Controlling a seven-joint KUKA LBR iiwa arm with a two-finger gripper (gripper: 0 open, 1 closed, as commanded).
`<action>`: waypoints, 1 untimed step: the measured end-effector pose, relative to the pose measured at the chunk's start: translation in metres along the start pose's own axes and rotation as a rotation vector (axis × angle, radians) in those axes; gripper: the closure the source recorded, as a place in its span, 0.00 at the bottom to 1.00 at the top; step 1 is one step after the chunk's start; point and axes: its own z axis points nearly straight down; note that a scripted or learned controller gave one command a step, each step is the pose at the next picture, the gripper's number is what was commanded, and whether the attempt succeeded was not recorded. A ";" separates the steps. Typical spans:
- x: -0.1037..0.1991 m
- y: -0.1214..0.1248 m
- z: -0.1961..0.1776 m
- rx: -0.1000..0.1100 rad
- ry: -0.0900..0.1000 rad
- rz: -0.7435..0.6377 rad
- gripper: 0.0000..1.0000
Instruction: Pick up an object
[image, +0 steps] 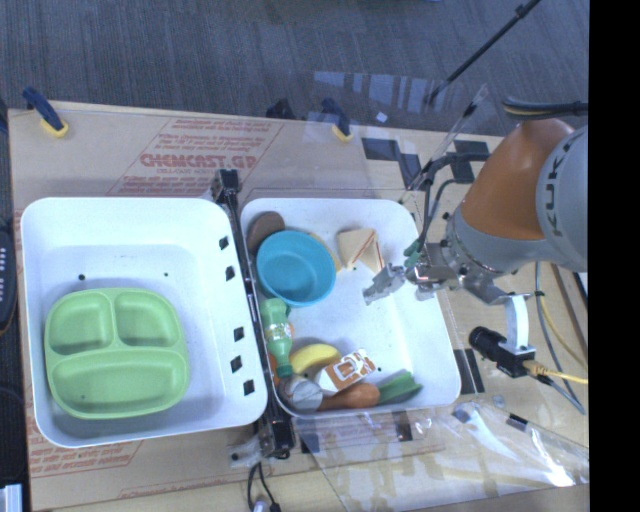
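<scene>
From the one camera above the bench, the left bin (40, 230) holds a green divided plate (116, 352) lying flat toward its near-left corner. The right bin (425, 335) is crowded along its left and near sides: a blue bowl (295, 266) sits upright near the dividing wall, with a dark brown round thing (263, 229) partly hidden behind its far-left rim. Just right of the bowl lies a pale wedge like a sandwich (359, 249). Along the near edge cluster a green bottle (275, 335), a yellow banana-like piece (314, 357), a small white and orange carton (347, 369), a carrot (350, 396) and a green vegetable (397, 386), touching and overlapping so their outlines are hard to separate.

The arm (515, 195) enters from the right, its orange band cut off by the frame. The gripper (385, 285) hangs over the bare middle-right of the right bin, near the sandwich; its fingers look blurred and nothing shows between them, and how wide they stand I cannot tell.
</scene>
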 end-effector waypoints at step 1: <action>0.037 0.098 0.117 0.002 -0.002 -0.306 0.00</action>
